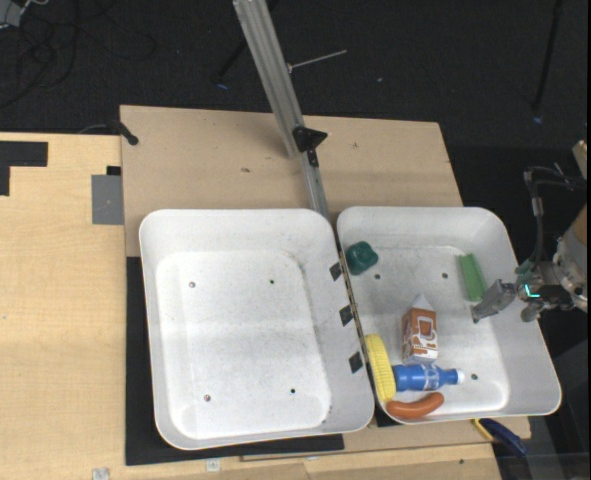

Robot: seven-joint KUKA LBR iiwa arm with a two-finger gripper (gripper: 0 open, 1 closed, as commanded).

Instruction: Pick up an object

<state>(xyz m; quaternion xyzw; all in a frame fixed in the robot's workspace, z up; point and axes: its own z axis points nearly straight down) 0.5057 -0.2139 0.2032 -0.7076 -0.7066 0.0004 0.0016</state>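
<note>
Camera view: gripper (510, 303) sits at the right bin's (515, 393) right edge, fingers spread apart w/ nothing between them. Nearest obj is the green stick (469, 276), just up-left of the claw, long axis running roughly top-to-bottom of frame. Brown packet (421, 334) lies further left & a bit lower; blue bottle (424, 377), yellow brush (379, 367) and orange sausage (415, 405) crowd the near-left corner. Teal lump (361, 258) is far left. Probably easiest: short shift toward the green stick, closing across its narrow width.
</note>
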